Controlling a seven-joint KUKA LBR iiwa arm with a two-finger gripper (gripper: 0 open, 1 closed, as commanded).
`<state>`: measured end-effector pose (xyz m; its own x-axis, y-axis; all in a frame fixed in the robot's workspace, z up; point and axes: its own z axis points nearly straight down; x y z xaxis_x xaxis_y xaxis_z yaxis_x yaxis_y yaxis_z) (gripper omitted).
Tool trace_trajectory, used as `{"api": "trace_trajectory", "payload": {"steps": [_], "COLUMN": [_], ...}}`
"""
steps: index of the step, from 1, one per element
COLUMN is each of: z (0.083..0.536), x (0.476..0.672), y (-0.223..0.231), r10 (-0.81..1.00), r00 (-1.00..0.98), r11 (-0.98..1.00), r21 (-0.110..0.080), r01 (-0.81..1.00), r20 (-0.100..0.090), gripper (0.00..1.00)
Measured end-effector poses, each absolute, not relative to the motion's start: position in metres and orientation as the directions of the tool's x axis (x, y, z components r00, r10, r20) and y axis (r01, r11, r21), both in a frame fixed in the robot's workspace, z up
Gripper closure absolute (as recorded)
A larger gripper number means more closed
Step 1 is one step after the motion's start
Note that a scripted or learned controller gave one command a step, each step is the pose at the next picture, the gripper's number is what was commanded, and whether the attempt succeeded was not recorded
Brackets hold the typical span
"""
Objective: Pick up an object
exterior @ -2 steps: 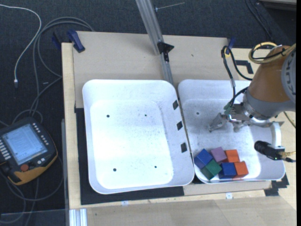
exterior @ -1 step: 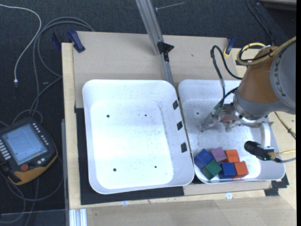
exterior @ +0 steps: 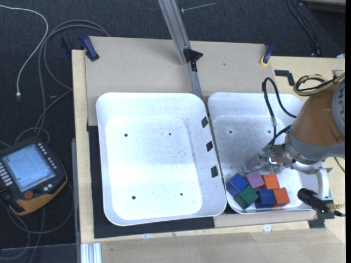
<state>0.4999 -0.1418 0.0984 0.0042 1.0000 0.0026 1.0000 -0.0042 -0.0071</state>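
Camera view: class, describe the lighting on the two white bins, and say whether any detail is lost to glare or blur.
Camera view: the left bin is overexposed, its floor washed nearly featureless; the right bin is bright too; the coloured blocks stay distinct; the hand above them is soft, so fine detail is lost.

Small blocks (exterior: 258, 189) clustered at right bin's near edge, touching: blue, purple, orange, green, another blue, another orange.
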Motion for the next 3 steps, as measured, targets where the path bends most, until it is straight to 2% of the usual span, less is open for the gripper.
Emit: {"api": "trace_trajectory", "payload": {"steps": [1,2,3], "z": [0.101,0.101,0.101], "x": [0.482,0.482,0.483], "y": [-0.124,-0.170,-0.161], "r10": [1.000,1.000,1.000], "r00": [0.000,0.003,-0.001], "r11": [0.000,-0.003,0.001], "r21": [0.009,0.008,0.007], "r01": [1.000,1.000,1.000], "r20": [-0.004,-0.004,-0.001], "gripper": [0.00,0.00,0.00]}}
